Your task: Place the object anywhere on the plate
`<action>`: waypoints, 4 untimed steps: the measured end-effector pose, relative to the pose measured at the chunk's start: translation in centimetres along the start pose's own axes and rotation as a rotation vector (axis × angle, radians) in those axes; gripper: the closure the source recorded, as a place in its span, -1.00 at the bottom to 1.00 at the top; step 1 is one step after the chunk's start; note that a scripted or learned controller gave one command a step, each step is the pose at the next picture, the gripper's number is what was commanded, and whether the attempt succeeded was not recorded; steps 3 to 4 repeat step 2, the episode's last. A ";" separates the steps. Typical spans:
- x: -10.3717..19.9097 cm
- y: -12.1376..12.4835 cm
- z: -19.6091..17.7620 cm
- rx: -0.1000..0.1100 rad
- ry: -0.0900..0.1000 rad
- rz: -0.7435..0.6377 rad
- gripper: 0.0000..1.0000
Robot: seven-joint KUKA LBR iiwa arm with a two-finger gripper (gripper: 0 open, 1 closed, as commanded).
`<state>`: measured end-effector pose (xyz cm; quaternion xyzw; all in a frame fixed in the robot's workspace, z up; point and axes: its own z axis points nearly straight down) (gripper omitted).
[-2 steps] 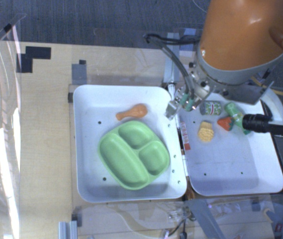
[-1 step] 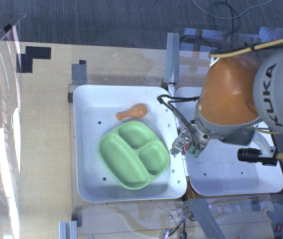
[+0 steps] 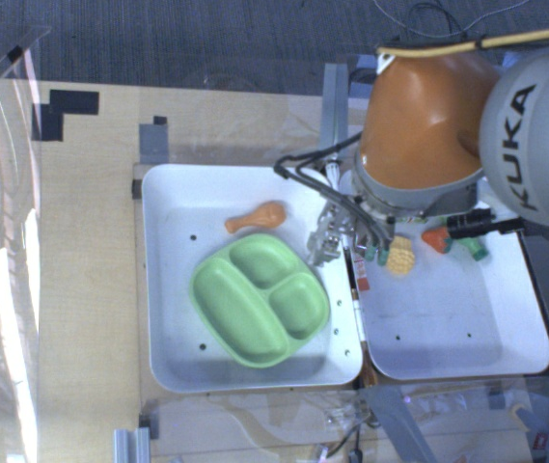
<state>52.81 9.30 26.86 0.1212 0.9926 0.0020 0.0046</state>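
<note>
The arm (image 3: 448,133) reached in from the right, its gripper (image 3: 325,242) hanging over the left bin (image 3: 173,355) beside the green plate (image 3: 260,300). The drumstick (image 3: 256,218) lay in the bin, just behind the plate.

— What is seen in the left bin (image 3: 173,355)?
— A green divided plate (image 3: 260,300), with an orange drumstick (image 3: 256,218) laid just beyond it.
— And the gripper (image 3: 328,242)?
— It is hung over the plate's right edge. Corn (image 3: 400,255) and a carrot (image 3: 436,240) are seen in the right bin (image 3: 467,340).
</note>
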 end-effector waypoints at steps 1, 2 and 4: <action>1.3 6.6 7.4 0.002 0.005 -0.024 1.00; -5.6 11.8 4.0 -0.001 0.002 -0.026 1.00; -5.6 11.8 4.0 -0.001 0.002 -0.026 1.00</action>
